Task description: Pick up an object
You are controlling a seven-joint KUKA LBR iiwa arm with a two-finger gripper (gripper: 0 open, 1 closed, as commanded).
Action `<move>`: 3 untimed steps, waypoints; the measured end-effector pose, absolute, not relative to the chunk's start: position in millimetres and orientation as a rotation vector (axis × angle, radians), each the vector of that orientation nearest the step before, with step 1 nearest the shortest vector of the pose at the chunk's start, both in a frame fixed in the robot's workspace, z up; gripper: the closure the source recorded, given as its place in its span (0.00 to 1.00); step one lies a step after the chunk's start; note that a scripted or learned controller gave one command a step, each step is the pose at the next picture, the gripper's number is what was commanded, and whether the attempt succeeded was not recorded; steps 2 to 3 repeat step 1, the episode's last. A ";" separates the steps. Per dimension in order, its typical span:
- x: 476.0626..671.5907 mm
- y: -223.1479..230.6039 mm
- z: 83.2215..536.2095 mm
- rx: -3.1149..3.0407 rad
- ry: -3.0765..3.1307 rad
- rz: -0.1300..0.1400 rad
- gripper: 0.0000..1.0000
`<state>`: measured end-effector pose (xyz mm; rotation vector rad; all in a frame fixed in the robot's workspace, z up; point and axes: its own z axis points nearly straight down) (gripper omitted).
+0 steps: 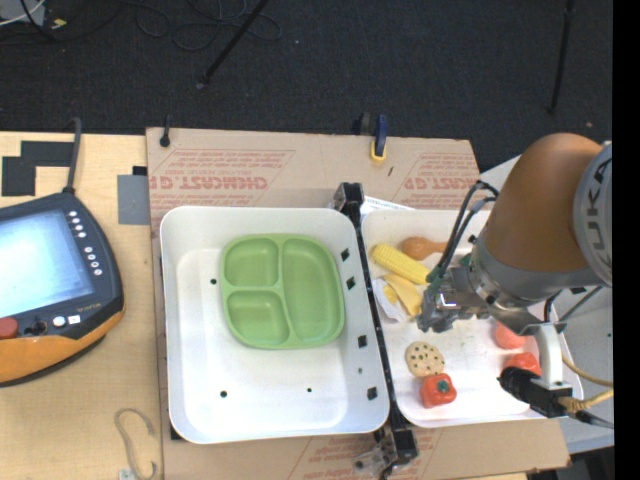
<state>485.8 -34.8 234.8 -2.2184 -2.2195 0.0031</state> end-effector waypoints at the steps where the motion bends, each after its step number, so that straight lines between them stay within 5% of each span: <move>1: 477.2 -35.2 233.8 -2.220 -2.216 0.006 1.00; 3: 477.2 -35.2 233.8 -2.220 -2.216 0.006 1.00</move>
